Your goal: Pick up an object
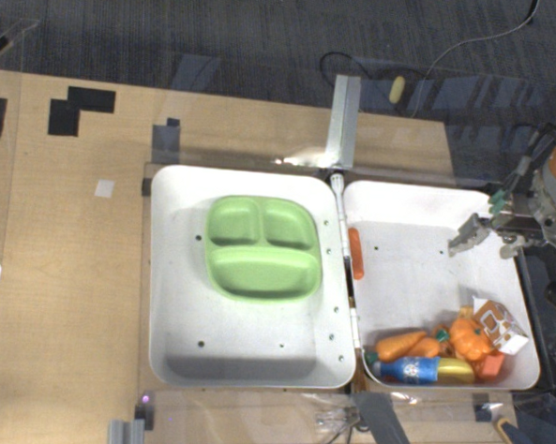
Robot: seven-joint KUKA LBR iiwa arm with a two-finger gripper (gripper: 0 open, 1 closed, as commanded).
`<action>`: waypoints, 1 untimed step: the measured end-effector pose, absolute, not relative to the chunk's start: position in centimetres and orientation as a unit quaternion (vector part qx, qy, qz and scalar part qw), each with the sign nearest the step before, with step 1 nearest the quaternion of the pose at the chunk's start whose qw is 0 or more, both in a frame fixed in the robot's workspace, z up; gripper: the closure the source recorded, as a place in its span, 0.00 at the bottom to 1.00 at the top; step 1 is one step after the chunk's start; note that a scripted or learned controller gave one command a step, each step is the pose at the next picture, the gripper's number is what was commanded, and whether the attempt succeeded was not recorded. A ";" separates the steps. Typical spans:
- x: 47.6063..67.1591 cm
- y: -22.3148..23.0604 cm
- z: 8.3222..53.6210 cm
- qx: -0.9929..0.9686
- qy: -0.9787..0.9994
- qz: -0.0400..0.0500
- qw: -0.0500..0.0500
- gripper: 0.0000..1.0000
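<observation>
Toys, a jumble of orange, blue and yellow pieces, crowded the right bin's near corner; an orange stick lay by the divider. The gripper hovered above, jaws spread, holding nothing; a green plate sat left.

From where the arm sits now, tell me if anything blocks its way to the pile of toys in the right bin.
Nothing visible does. The gripper hangs over the right bin near its far right side, and bare white floor lies between it and the toy pile in the near corner.
</observation>
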State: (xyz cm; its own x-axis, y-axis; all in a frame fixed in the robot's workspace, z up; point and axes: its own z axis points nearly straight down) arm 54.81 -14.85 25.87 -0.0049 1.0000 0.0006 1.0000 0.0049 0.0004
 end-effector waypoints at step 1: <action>52.6 -9.0 16.5 -0.684 -0.730 -0.001 -0.001 0.00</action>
